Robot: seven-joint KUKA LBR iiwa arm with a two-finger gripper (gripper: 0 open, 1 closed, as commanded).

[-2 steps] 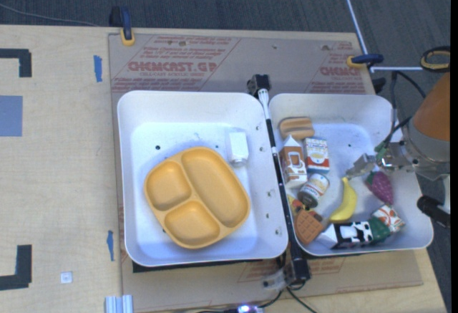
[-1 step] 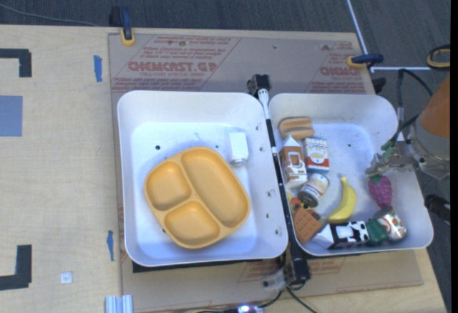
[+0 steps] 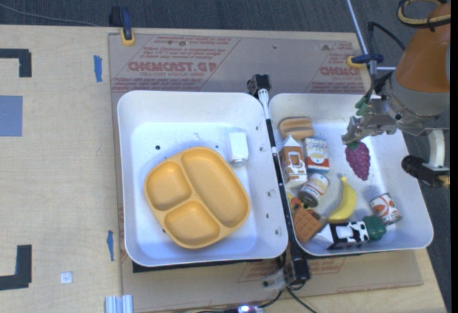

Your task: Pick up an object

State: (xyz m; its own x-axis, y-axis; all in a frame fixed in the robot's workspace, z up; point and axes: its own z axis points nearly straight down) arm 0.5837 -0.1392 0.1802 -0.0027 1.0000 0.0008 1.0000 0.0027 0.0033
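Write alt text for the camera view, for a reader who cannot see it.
A grey and orange arm reaches in from the right, its gripper over the right bin, just above purple grapes. That bin also holds a banana, small cartons, a can and other toy food. The left bin holds a yellow divided plate and a small white block.

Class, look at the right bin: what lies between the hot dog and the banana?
In the camera view, between the hot dog and the banana lie two small cartons and, nearer the banana, a tipped can.
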